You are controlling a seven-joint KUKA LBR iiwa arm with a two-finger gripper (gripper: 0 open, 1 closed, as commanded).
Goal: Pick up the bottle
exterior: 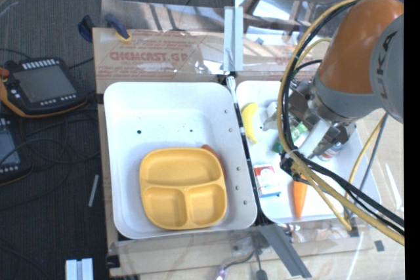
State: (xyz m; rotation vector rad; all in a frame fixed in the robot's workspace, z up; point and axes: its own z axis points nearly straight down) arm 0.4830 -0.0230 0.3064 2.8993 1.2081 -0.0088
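The arm's orange and grey wrist hangs over the right bin point(367, 187), hiding much of it. The gripper point(325, 139) points down into the middle of that bin, low over its floor. Just beside the gripper a small piece of a blue and red thing point(335, 148) peeks out; it may be the bottle, but most of it is hidden. A green and white item point(298, 134) lies to the gripper's left, partly behind the black and yellow cables.
The right bin also holds a banana point(249, 121) by its left wall, a carrot point(298, 199) near the front and a red, white and blue packet point(266, 181). A yellow divided plate point(184, 188) lies in the left bin point(164, 108). Cables loop around the wrist.
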